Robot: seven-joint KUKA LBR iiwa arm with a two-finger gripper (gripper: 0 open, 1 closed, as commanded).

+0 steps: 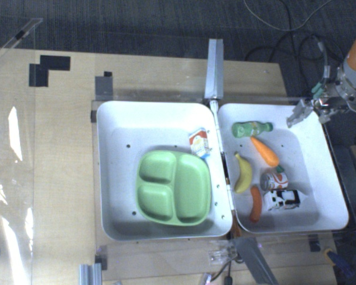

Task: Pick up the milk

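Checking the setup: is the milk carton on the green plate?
No, the milk carton lies in the right bin, while the green plate sits in the left one.

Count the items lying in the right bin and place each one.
6: a green bottle at the back, carrot, banana, can, milk and sausage at the front. None looks hidden.

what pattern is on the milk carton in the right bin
White with black cow-like patches, on the milk carton, in the camera view.

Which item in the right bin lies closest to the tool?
The green bottle, lying on its side along the bin's far edge; the carrot and the rest sit farther from the tool.
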